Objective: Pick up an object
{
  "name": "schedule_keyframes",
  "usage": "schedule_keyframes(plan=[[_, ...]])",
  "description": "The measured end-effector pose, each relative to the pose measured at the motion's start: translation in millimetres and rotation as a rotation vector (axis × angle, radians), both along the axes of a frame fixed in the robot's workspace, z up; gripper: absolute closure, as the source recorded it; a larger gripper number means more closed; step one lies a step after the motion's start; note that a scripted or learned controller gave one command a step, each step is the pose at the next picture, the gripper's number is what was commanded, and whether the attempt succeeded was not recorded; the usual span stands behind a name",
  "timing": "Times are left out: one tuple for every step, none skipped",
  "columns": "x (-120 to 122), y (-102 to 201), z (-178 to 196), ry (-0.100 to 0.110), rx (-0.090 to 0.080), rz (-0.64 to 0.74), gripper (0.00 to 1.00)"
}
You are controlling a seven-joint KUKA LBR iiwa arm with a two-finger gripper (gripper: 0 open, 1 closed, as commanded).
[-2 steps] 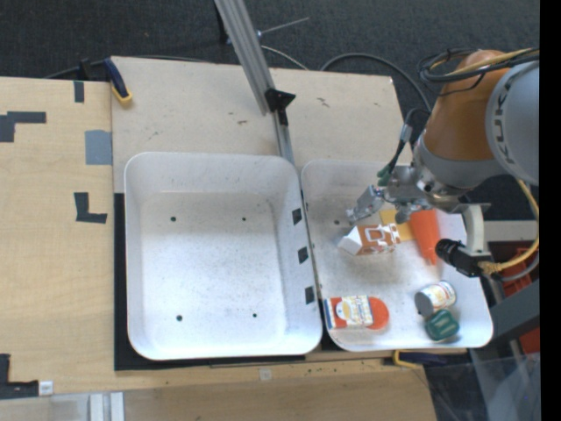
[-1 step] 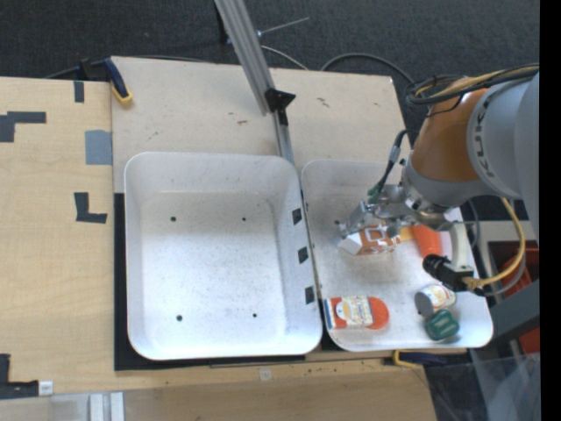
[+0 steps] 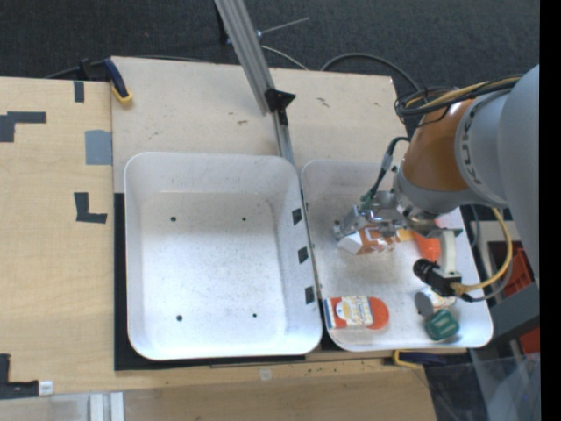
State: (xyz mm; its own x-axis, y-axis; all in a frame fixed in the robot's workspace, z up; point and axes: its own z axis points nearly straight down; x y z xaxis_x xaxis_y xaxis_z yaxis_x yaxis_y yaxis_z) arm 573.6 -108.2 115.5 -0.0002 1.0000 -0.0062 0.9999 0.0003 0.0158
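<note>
One small white-orange carton [image 3: 372, 240] under pincer [image 3: 366, 226] (finger state unclear), right bin [image 3: 342, 178].

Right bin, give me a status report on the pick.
Tool low in right bin, at small white-and-orange carton. Grasp unconfirmed. Orange-and-white packet and green item nearby, apart.

Fixed overhead cam, slanted over bins [image 3: 131, 235]

Bins [image 3: 210, 169] — white plastic, speckled, matt; bench [image 3: 53, 235] — pale wood
</note>
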Motion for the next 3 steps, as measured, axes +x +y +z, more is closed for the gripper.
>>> schedule_keyframes(plan=[[1.0, 0.4, 9.8, -0.003, -0.001, 0.001, 1.00], [9.4, -2.0, 69.9, 0.011, 0.005, 0.001, 1.00], [14.5, 5.0, 130.1, 0.011, 0.005, 0.002, 1.00]])
